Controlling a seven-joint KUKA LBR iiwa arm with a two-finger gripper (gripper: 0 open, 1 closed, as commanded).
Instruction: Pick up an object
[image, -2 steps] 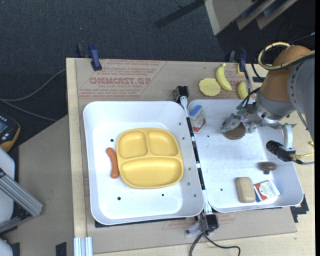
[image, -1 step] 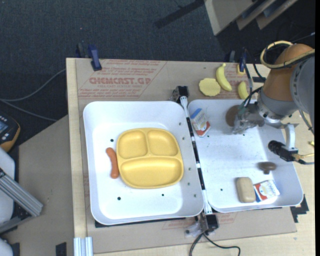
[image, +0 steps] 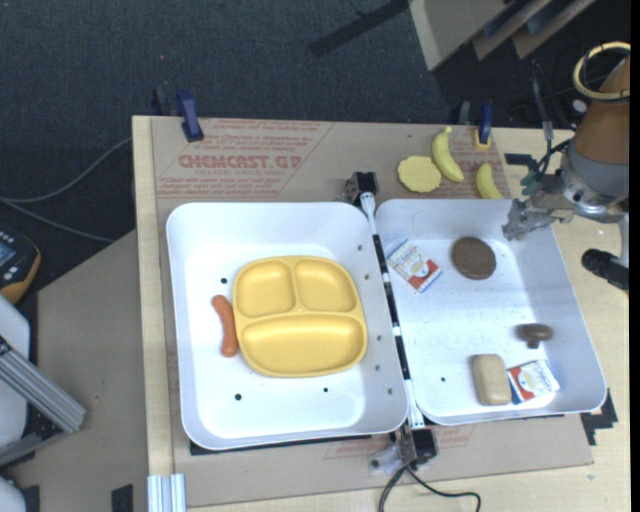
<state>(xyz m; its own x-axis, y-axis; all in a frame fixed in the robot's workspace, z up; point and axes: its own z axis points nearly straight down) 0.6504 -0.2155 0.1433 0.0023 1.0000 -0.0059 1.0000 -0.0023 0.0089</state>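
My gripper (image: 522, 218) hangs over the far right corner of the right bin (image: 560, 290), below the grey wrist with its orange band. Nothing shows in its grasp. Closest to it is a round brown cookie (image: 473, 257), a little to its left and nearer the camera. A small white, red and blue carton (image: 413, 266) lies by the bin's left wall. At the near right lie a small brown lump (image: 534, 334), a tan block (image: 489, 379) and a second small carton (image: 533, 380).
The left bin (image: 200, 240) holds a yellow divided plate (image: 298, 315) with an orange sausage (image: 226, 325) at its left. Behind the right bin, on the bench, lie two toy bananas (image: 448, 155) (image: 487, 180) and a yellow disc (image: 419, 174). Cables run at the far right.
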